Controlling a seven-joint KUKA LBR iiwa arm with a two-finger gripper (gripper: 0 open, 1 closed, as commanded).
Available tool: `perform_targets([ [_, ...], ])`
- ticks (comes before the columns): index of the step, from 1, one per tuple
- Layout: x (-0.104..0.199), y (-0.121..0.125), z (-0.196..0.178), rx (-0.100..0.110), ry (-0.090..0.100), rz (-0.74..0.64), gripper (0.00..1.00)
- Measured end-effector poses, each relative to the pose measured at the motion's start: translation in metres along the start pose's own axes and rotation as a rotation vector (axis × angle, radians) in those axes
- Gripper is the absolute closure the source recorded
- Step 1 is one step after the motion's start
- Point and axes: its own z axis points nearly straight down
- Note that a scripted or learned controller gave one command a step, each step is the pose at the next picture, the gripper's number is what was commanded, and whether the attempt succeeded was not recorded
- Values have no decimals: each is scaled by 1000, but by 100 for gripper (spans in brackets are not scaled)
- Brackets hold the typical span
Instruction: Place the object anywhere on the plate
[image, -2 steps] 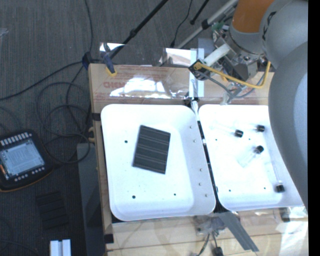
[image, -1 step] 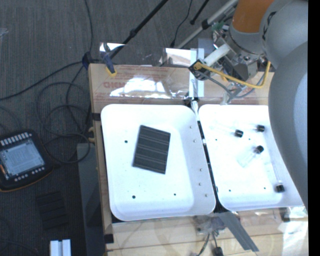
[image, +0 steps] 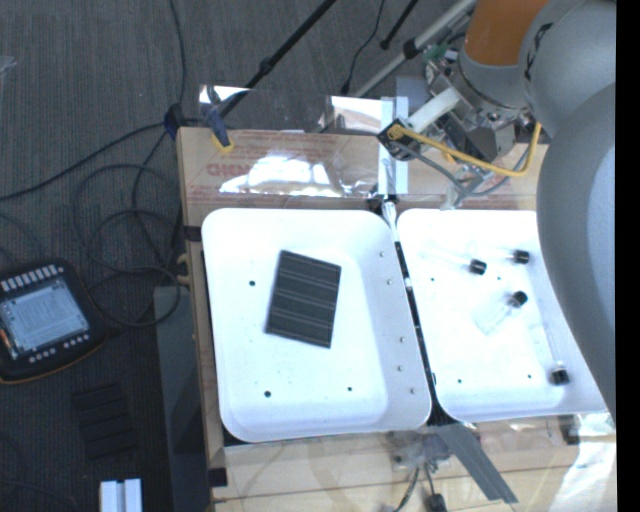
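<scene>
Plate (image: 303, 298), dark and ribbed, lies flat in the left bin (image: 230, 330). I see the small clear object (image: 497, 314) right of it, in the neighbouring bin (image: 470, 395). The gripper (image: 470, 140) hangs beyond the plate's far-right corner, and I cannot tell if it is open or closed.

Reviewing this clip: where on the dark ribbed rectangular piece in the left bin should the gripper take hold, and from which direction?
The dark ribbed piece lies flat in the left bin, slightly rotated. Probably best: come straight down from above and close across its shorter width at mid-length, fingers on the two long edges. It looks thin, so side approaches seem unworkable.
</scene>
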Motion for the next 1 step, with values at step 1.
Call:
perform_targets([
  [1,0,0,0,0,0,0,0],
])
